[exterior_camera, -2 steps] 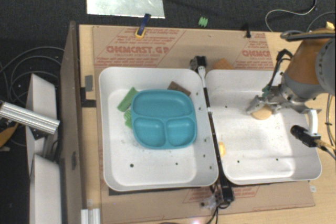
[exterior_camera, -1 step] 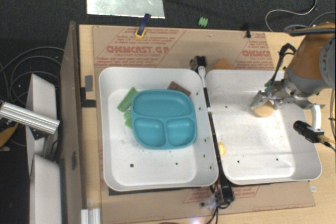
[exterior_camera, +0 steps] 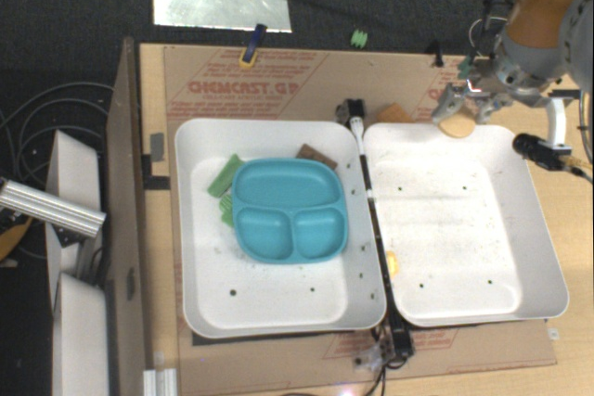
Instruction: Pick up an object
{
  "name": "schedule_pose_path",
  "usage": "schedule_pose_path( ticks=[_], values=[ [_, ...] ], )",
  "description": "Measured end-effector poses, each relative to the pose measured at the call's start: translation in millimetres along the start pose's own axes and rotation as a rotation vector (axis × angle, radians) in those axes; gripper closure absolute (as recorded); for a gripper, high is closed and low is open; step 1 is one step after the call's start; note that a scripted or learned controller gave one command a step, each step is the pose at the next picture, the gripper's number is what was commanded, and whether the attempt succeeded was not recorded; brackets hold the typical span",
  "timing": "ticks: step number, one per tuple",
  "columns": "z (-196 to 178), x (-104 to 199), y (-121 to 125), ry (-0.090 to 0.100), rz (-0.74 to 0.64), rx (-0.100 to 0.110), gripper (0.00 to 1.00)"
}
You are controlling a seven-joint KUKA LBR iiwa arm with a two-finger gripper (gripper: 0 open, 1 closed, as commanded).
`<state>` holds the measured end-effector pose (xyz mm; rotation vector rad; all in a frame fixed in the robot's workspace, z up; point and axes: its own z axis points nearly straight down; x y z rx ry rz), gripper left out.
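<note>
My gripper (exterior_camera: 466,111) hangs over the far edge of the right bin (exterior_camera: 520,227), open, its fingers spread apart. A tan rounded object (exterior_camera: 457,127) lies at the bin's far rim, just under the fingertips and nearer the left finger; I see no grip on it. The left bin (exterior_camera: 200,199) holds a blue divided tray (exterior_camera: 286,210), green pieces (exterior_camera: 223,176) by the tray's left side and a brown block (exterior_camera: 317,155) behind it. A small yellow piece (exterior_camera: 392,265) rests by the right bin's left wall.
An orange-tan piece (exterior_camera: 394,113) lies on the cardboard behind the bins, beside a black clamp (exterior_camera: 353,112) at the divider. A black fitting (exterior_camera: 538,150) juts over the right bin's right rim. Cables and a metal plate lie off to the left and back.
</note>
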<state>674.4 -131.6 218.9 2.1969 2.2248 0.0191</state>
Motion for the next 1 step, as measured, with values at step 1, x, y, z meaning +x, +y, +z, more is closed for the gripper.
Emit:
schedule_pose_path(
  ticks=[1],
  values=[
    [-7.6,54.2,-66.5,0.004,0.005,0.021,1.00]
  ],
)
